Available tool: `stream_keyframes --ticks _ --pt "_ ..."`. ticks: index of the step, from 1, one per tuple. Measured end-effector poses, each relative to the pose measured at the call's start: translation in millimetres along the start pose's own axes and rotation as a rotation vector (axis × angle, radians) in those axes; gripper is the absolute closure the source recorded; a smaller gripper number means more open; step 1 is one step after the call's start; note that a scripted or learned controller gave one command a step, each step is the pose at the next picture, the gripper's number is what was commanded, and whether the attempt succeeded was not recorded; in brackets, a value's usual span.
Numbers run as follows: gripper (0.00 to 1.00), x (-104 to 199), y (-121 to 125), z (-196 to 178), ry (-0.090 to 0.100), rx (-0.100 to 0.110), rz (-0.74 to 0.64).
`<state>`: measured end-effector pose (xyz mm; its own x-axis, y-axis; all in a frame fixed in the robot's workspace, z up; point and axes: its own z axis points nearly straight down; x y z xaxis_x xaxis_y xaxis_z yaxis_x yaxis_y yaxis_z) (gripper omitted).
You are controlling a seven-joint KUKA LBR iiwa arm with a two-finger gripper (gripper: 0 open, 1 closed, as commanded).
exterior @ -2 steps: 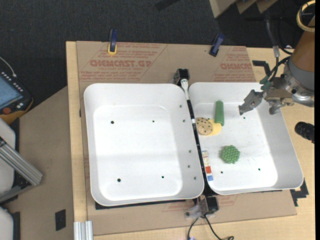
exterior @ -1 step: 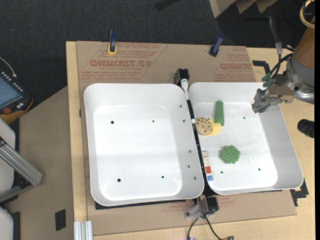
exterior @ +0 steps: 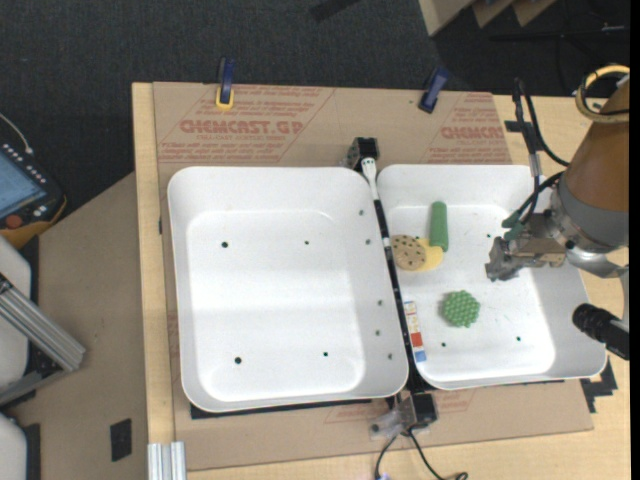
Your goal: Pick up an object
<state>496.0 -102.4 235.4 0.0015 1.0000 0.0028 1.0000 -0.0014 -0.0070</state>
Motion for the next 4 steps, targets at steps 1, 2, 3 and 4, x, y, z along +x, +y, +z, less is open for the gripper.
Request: stream_keyframes --ticks 1,2,3,4 --pt "1.00 82.5 16.1 -4.2 -0.003 -0.009 -0.008" --pt "1.00 114.4 1.4 -82.6 -0.002 -0.015 -0.007" --pt "1.00 165.8 -18.1 -174.9 0.000 -0.018 -0.009" --pt "1.00 120.5 -17.9 -104.4 -0.003 -0.002 0.002"
